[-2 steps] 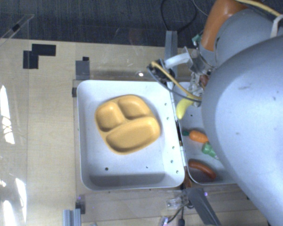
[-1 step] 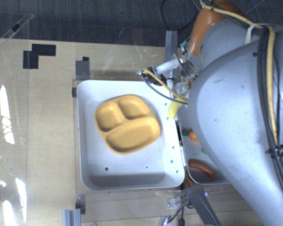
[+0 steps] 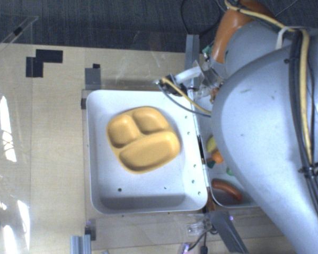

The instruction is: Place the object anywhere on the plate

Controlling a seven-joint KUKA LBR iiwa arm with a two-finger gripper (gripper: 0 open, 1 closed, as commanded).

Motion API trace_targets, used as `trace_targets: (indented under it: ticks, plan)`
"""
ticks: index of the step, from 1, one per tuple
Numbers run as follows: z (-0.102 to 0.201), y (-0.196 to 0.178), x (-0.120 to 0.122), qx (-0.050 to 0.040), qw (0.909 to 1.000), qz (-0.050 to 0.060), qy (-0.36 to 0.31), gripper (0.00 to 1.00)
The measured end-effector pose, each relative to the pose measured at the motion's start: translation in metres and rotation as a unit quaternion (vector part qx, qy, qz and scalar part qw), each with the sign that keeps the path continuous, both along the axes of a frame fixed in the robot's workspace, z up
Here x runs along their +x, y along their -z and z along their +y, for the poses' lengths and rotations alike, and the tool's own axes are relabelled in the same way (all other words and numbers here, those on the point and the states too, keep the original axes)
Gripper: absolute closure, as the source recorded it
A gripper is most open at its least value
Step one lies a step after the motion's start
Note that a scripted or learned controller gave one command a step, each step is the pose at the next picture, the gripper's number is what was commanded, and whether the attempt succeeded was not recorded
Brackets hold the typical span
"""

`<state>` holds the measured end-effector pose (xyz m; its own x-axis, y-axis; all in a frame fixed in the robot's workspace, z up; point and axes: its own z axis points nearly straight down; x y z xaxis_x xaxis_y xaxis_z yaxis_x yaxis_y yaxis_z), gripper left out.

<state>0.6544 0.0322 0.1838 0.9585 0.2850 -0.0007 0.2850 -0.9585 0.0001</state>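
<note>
Before you, the left white bin [image 3: 98, 157] on the wooden surface [image 3: 37, 157] holds a yellow three-compartment plate [image 3: 143, 138], lying near the bin's middle with nothing in its compartments. The grey arm [image 3: 270, 120] covers most of the right bin [image 3: 225, 201], where a red-brown sausage-shaped object [image 3: 226, 190] and small yellow and orange pieces [image 3: 213, 150] lie along the left edge. You cannot tell the pincer's state, as the arm's bulk hides it.
</note>
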Motion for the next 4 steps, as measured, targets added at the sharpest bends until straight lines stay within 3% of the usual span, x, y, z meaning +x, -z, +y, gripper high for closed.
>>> trace_targets:
  ticks: [1,2,3,4]
  plan:
    - [-0.015,-0.001,-0.017,0.0007,0.9991,-0.001,0.042,0.00]
    - [-0.040,-0.114,-0.027,0.0000,0.9996,-0.002,-0.030,0.00]
    - [-0.040,-0.113,-0.027,0.0001,0.9996,-0.002,-0.030,0.00]
    - [0.004,-0.164,-0.041,0.0005,1.0000,-0.004,-0.004,0.00]
